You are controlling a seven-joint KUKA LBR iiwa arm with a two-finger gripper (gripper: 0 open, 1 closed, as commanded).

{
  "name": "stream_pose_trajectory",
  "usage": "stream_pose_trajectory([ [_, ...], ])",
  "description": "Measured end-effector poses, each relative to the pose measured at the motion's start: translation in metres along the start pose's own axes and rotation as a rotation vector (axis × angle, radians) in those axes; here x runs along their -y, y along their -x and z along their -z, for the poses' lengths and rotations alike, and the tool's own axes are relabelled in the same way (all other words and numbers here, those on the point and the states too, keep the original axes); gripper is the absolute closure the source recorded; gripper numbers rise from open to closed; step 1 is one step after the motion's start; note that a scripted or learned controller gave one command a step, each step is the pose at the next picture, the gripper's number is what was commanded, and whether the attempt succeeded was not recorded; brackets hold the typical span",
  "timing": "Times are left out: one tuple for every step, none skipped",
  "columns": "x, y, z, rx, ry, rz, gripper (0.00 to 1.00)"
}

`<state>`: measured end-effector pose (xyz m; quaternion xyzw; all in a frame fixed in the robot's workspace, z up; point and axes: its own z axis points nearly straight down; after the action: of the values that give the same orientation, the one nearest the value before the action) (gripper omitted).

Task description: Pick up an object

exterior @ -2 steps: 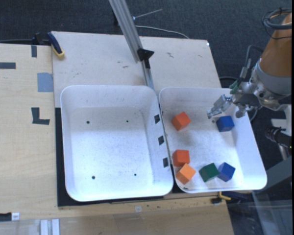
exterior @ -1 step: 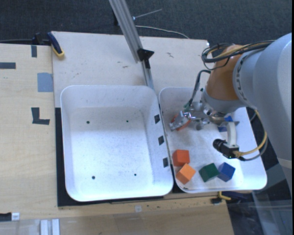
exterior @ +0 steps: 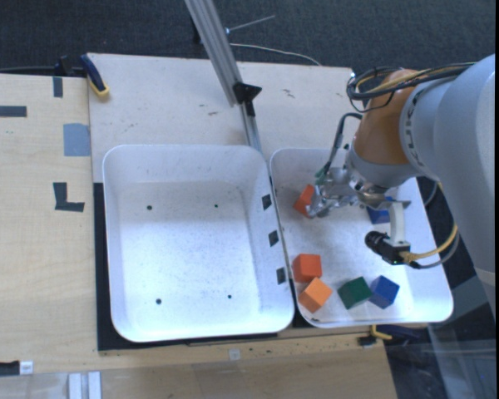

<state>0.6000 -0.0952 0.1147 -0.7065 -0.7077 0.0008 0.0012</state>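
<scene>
My gripper (exterior: 319, 204) hangs low in the right bin (exterior: 428, 293), near its upper left part. A red-orange block (exterior: 303, 199) sits right against the gripper's left side, partly covered by it. Whether the block is held or only touched I cannot tell. The grey arm with its orange band (exterior: 382, 127) comes in from the right above the bin.
Along the right bin's front lie a red-orange cube (exterior: 308, 266), an orange cube (exterior: 317, 293), a green cube (exterior: 354, 292) and a blue cube (exterior: 384, 290). Another blue piece (exterior: 379, 215) peeks out beside the wrist. The left bin (exterior: 116, 223) adjoins. A slanted metal pole (exterior: 216, 44) crosses above.
</scene>
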Motion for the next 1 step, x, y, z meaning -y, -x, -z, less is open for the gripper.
stream_pose_trajectory([
  [0.0000, -0.0001, -0.0004, 0.000, 0.000, 0.001, 0.00],
])
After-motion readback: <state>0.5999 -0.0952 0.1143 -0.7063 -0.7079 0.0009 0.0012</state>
